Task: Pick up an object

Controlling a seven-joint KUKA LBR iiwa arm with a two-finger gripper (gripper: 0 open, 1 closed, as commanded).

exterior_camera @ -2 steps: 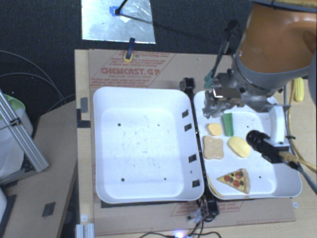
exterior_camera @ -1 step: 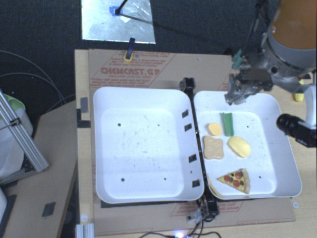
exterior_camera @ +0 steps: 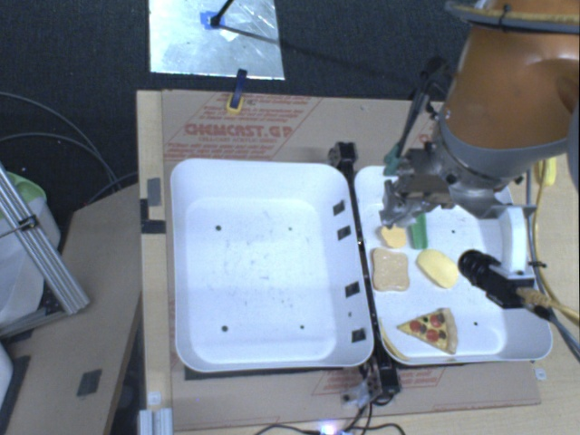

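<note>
Objects all lie in the right bin (exterior_camera: 494, 335) as the camera sees it: five toy food pieces. Small yellow chunk (exterior_camera: 393, 237) is in the bin's far-left part, close to the seam side. Green stick (exterior_camera: 418, 234) lies just beside it on the right, running away from the camera, its far end hidden under the gripper. Gripper (exterior_camera: 401, 214) is directly over those two, pointing down at their far ends. Touching or just above: can't tell. How wide it is spread: can't tell from this angle either, since the wrist body masks it.

Toast slice (exterior_camera: 391, 270) lies flat just on the camera side of the yellow chunk, close but apart. Lemon-shaped yellow piece (exterior_camera: 438, 268) is beside the toast on its right, with a small gap. Pizza slice (exterior_camera: 430, 330) is nearest the front rim, well apart from the gripper, tip pointing left.

Arm (exterior_camera: 521, 71) comes in from the right. Its orange band is large in the upper right corner, with the grey wrist below it over the bin's far half.

Left bin (exterior_camera: 263, 270) shows a white floor with faint scuffs. Black clips (exterior_camera: 344, 234) run down the seam where the two bins meet. Both bins sit on a cardboard sheet (exterior_camera: 245, 127) with red print. Blue-and-yellow clamp (exterior_camera: 237, 93) sits on the cardboard's far edge. Beyond it, a shiny metal plate (exterior_camera: 216, 25) lies on dark carpet. Aluminium framing (exterior_camera: 36, 252) stands at the left edge.
</note>
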